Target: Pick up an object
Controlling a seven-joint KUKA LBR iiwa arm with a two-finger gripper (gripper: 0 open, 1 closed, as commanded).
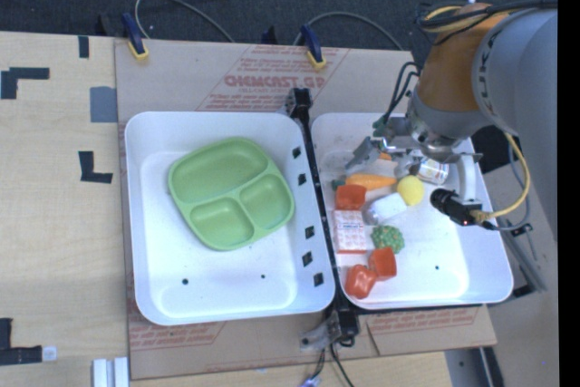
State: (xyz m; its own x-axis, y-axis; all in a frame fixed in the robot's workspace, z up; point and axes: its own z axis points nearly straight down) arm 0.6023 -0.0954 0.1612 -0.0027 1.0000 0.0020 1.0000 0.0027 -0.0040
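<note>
Partly masked by the wrist, the gripper [391,160] hangs over the right bin [471,281]; whether it is spread or closed cannot be told. Just below it lie an orange carrot [370,181] and a yellow lemon [410,190], with the lemon's upper edge hidden.

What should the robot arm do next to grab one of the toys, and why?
Probably lower a little straight down. The gripper hangs over the right bin, just above the orange carrot and yellow lemon, with nothing seen held, so a short drop would likely bring it onto one of them.
</note>
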